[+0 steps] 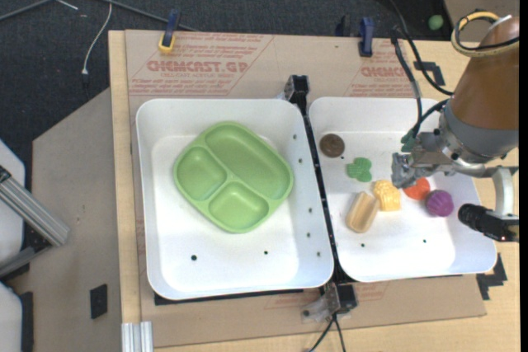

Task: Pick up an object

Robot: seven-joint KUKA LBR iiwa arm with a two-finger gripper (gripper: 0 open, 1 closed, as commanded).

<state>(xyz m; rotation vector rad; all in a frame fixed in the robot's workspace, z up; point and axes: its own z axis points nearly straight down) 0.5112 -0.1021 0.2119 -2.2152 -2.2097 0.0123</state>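
The gripper point(406, 169) is down inside the right bin point(396, 260), toward its right wall, and its fingers are masked by the metal wrist body above them, so whether they are wide or narrow cannot be told from here; nothing can be seen held between them. Just under and beside the tip lie the likeliest targets: a yellow corn piece point(387, 195) touching or nearly touching the tip on its lower side, and an orange-red toy point(418, 188) tucked just right of it, partly hidden by the wrist. A purple toy point(439, 203) sits just beyond, nearer the bin's right wall, and a tan bread-like piece point(362, 211) leans against the corn on the side toward the bin's middle. A green toy point(359, 170) lies near the gripper on the side toward the divider, and a brown disc point(332, 145) rests closer to the bin's far left corner. All of these appear to lie on the bin floor, so by my reading the pick is not yet done: the arm has reached the cluster, and closing on one piece and lifting it clear are left. The left bin point(165, 260) carries a green divided plate point(233, 176) near its centre, well apart from the action.
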